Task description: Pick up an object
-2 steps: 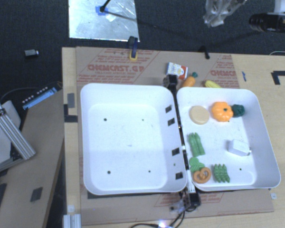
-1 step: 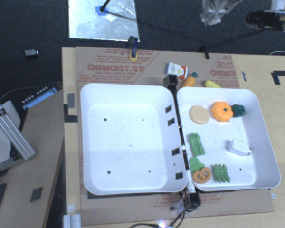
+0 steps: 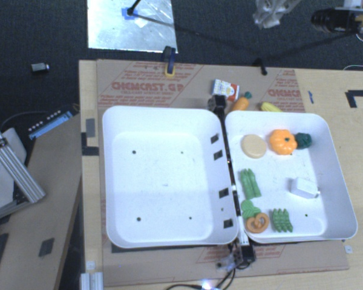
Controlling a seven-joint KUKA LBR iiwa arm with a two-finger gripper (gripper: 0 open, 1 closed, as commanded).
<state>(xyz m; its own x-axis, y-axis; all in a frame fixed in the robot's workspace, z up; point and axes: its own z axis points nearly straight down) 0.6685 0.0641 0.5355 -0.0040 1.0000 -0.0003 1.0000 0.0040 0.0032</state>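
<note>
White bins: two shallow trays side by side on a cardboard-topped bench (image 3: 169, 80); the left bin (image 3: 163, 174) has its whole floor bare; the right bin (image 3: 336, 180) holds all the objects.
Open room: in the right bin the lower right floor and the strip along the right wall are free; objects crowd the top and the left edge beside the divider.
Orange pumpkin (image 3: 282, 141): near the top wall, between a pale tan disc (image 3: 253, 146) and a dark green piece (image 3: 303, 140) that it touches.
Other pieces: green ridged item (image 3: 250, 183); white block (image 3: 304, 188); orange ring (image 3: 258, 223); green ridged piece (image 3: 282, 220).
Gripper (image 3: 272, 8): high above the bench's far edge, well apart from both bins, holding nothing; blurred, so its spread cannot be told.
</note>
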